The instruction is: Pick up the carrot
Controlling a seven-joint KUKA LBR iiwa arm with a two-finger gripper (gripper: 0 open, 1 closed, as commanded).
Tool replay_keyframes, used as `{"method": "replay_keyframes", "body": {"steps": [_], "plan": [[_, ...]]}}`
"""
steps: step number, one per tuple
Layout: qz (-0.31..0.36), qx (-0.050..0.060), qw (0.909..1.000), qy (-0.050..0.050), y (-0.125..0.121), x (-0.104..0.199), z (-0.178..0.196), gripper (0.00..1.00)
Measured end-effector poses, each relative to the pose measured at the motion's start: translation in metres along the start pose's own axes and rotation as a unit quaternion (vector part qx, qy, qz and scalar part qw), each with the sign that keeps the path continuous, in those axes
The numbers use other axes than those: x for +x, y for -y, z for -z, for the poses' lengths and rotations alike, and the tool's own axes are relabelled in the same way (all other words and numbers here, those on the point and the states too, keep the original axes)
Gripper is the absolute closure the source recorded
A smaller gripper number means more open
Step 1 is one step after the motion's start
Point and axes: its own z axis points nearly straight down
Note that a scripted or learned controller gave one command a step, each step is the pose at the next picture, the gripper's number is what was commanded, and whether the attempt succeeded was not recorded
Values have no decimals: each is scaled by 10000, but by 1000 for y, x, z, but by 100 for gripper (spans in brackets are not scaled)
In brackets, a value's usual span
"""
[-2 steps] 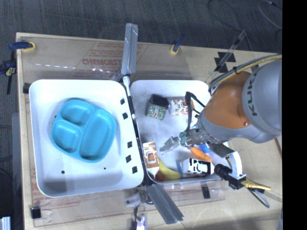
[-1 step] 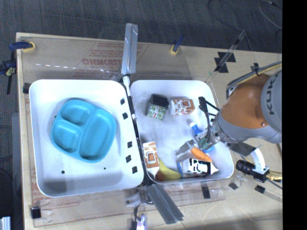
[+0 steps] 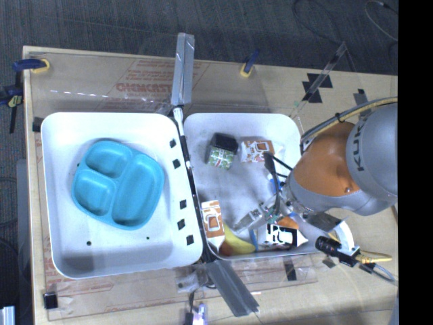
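Approach/grasp step: tool point(image 3: 269, 217) is low in the right bin point(image 3: 203, 131), near its front edge. Can't tell if it's open or closed. Carrot point(image 3: 287, 222) sits just beside it, orange, partly hidden. Next: confirm grip before lifting.

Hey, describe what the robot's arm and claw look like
The arm is a rounded grey body with dark lettering and a glossy orange band above the wrist. Thin dark cables curve along it. The claw looks like slim grey metal parts.
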Motion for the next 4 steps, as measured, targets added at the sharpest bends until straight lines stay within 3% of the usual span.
{"method": "replay_keyframes", "body": {"steps": [1,2,3,4], "plan": [[18,-2,10000,0,0,0,10,100],[18,-2,10000,2,0,0,10,0],[18,-1,10000,2,0,0,10,0],[41,-2,10000,4,-1,0,19,100]]}}
